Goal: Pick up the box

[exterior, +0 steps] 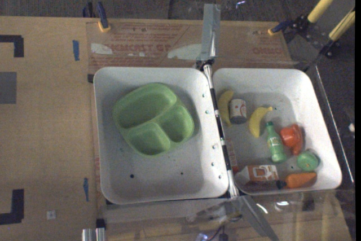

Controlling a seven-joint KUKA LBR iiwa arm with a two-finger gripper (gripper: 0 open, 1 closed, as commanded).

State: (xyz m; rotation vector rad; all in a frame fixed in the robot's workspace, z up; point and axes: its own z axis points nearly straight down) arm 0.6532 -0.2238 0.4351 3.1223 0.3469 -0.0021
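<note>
You can make out faint red print, upside down, on the cardboard sheet point(186, 45) behind the bins, too blurred to read; the box point(260, 173) label is illegible too

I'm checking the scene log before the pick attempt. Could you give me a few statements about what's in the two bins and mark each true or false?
1. The green divided plate lies in the left bin. True.
2. The box lies in the left bin. False: it lies in the right bin, near its front edge.
3. Two bananas lie in the right bin. True.
4. The green bottle rests on the plate. False: it is in the right bin, beside an orange cup.
</note>
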